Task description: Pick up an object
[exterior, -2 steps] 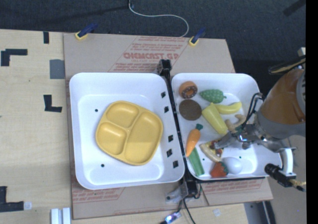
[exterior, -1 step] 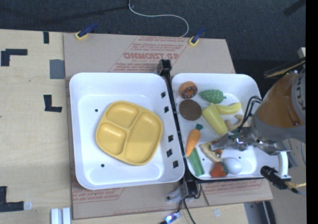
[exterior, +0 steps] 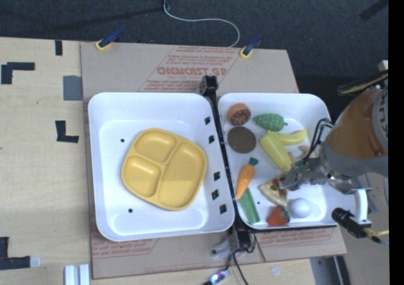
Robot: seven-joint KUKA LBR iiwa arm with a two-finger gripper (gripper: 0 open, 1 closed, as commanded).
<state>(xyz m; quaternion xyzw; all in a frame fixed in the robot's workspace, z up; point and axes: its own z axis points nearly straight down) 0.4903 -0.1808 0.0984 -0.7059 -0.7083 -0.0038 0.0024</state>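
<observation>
The right bin (exterior: 315,105) holds several toy foods: a yellow banana (exterior: 281,146), a pizza slice (exterior: 273,191), a white egg (exterior: 300,208), a red strawberry (exterior: 278,217), a carrot (exterior: 245,177), a green cucumber (exterior: 250,205), a brown disc (exterior: 241,139), a green leafy piece (exterior: 269,121) and a small orange-brown round piece (exterior: 238,114). My gripper (exterior: 294,178) reaches in from the right and sits low in this bin, just right of the pizza slice, above the egg and below the banana. Its tips are dark and blurred against the toys.
The left bin (exterior: 104,151) holds a yellow divided plate (exterior: 164,168). A black divider (exterior: 218,145) runs between the bins. The arm's orange band (exterior: 353,129) overhangs the right bin's right wall. A white cable (exterior: 202,19) lies on the dark floor behind the bench.
</observation>
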